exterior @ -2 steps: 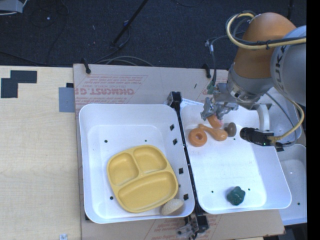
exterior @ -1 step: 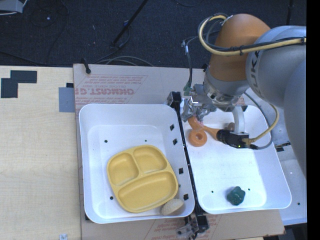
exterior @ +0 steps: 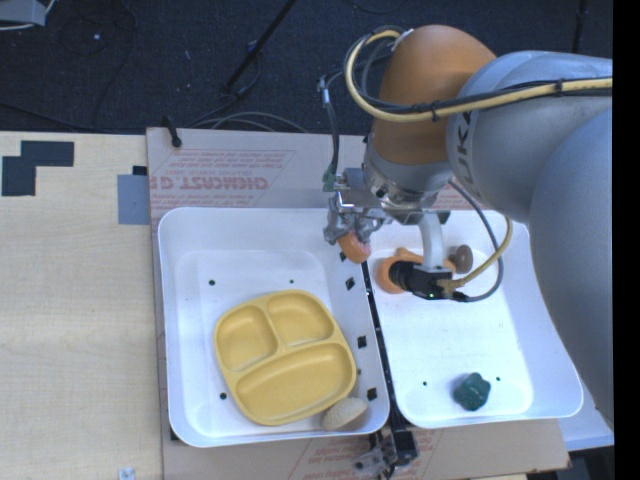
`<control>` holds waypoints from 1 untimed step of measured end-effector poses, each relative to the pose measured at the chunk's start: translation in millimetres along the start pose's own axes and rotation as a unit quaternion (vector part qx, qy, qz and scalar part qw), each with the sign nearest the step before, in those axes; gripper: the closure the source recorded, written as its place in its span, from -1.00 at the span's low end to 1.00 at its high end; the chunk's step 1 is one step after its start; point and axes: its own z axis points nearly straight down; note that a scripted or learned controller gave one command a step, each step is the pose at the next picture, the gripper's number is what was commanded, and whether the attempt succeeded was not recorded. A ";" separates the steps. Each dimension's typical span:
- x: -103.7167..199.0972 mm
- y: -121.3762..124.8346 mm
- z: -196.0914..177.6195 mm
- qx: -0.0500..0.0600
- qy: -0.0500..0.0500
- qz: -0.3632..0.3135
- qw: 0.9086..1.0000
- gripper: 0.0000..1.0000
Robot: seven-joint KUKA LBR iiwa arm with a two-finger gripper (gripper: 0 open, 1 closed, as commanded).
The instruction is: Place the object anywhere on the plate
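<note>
Two shallow white bins sit side by side on the worktop point(exterior: 70, 318), the left bin point(exterior: 190, 248) touching the right bin point(exterior: 540, 378). A dark green lump point(exterior: 472, 391) lies in the right bin's near corner.

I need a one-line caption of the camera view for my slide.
KUKA arm's claw above the divider between two white bins, a small orange object at its tip; yellow plate in left bin.
</note>
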 end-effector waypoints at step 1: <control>56.6 -16.3 -1.1 0.001 -0.001 0.000 1.000 1.00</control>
